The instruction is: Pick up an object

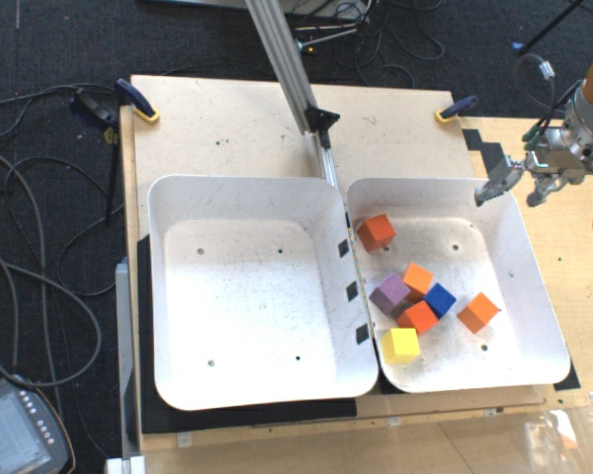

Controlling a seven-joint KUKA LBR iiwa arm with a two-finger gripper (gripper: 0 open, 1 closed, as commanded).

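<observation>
My hand (515,184) hangs released at the frame's right edge; I'd descend on the lone orange cube (377,231), upper middle, clear of neighbours.

Two shallow white plastic bins (247,284), dark-speckled. In the right bin: three orange foam cubes (377,231), one purple (389,293), one blue (440,299), one red-orange (417,316), one yellow (402,345).

Matt blocks (418,299) in smooth, speckled white plastic bin (534,294).
</observation>
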